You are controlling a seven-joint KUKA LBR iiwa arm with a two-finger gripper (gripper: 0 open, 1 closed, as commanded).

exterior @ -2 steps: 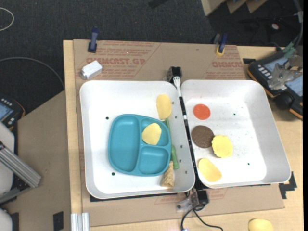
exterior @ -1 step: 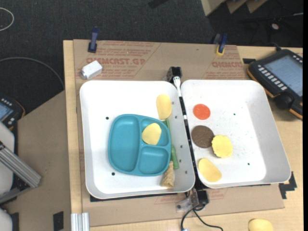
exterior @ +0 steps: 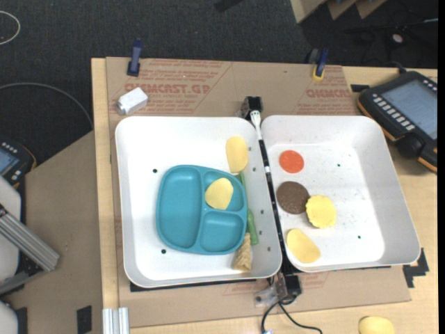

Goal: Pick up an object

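Observation:
The left bin [exterior: 135, 186] holds a teal divided tray [exterior: 184, 211] with a yellow piece [exterior: 220, 194] resting in its upper right compartment. A second yellow piece [exterior: 236, 154] lies just above the tray, near the bins' shared wall. A thin green stick [exterior: 251, 223] and a tan crumbly piece [exterior: 243, 257] lie along the tray's right side. In the right bin [exterior: 368, 186] sit an orange disc [exterior: 291, 161], a brown disc [exterior: 292, 196], a yellow round piece [exterior: 321, 211] and a yellow wedge [exterior: 302, 246].
A white clip [exterior: 132, 101] lies on the cardboard behind the left bin. Blue and yellow clamps [exterior: 135, 58] hold the board's back edge. A handheld pendant [exterior: 407, 110] sits at the right. Another yellow object [exterior: 375, 324] lies at the front right, outside the bins.

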